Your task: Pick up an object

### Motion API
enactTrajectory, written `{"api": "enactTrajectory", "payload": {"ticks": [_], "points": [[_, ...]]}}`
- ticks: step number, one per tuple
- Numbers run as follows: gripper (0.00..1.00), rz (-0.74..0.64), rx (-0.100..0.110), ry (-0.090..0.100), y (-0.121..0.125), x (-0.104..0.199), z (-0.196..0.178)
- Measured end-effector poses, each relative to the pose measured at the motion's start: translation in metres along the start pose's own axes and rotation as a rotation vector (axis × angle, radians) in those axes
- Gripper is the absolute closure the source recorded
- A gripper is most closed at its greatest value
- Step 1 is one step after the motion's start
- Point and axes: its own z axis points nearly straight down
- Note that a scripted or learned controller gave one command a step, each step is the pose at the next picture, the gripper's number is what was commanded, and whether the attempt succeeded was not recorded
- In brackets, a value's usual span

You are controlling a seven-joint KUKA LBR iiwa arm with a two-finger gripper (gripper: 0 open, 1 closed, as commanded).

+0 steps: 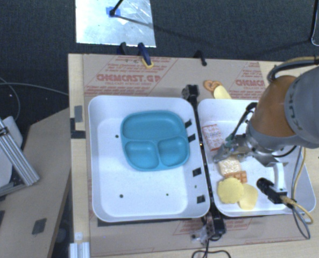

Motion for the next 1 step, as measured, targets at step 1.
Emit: {"api": "enactTrajectory", "payload": {"ticks": [1], "points": [[1.00,-0.010,-0.010,0.005,0.0531,0.0898,-0.0946]]}}
